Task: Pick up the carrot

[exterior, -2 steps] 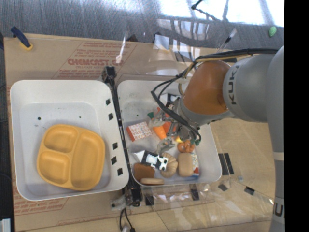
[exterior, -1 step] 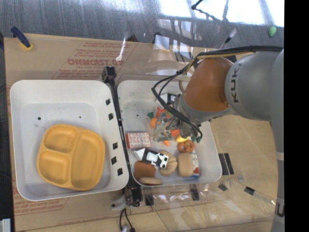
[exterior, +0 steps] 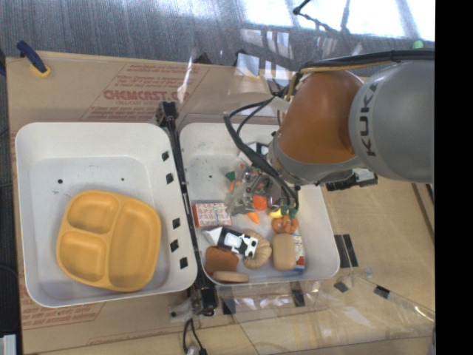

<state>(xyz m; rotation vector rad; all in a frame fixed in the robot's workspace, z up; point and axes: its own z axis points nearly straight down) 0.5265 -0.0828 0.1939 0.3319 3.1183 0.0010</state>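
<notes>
The tool (exterior: 260,192) is low in the right bin (exterior: 319,220), over the toy pile by the carrot (exterior: 255,217). Whether it is apart or together, nobody can tell. Next it must pinch just the carrot and lift.

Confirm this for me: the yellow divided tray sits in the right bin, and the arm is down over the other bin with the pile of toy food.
Not quite. The camera view shows the yellow divided tray in the left bin, not the right. The rest holds: the arm is down over the other bin, the right bin, with the pile of toy food.
</notes>
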